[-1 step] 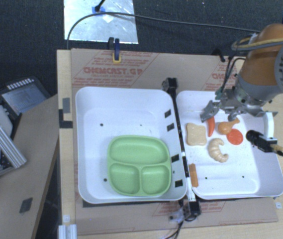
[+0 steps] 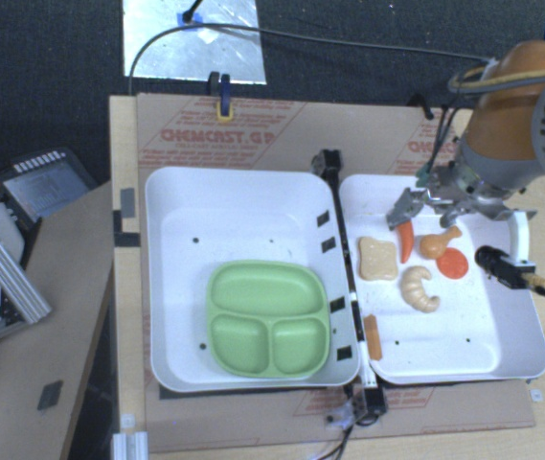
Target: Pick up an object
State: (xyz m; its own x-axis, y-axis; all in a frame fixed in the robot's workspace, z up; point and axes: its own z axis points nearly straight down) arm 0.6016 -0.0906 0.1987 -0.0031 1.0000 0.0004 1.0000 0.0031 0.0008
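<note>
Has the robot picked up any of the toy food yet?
Not yet. Done: the claw has reached into the right bin. In hand: it hovers by the top of the red carrot-like stick, but nothing is seen lifted. The bread slice, croissant, drumstick and tomato slice lie on the bin floor. Left: grabbing one and raising it.

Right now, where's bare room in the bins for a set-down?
Left bin: floor behind the green tray. Right bin: front floor, below the croissant. Crowded: back of the right bin, claw over carrot, toast, tomato slice.
</note>
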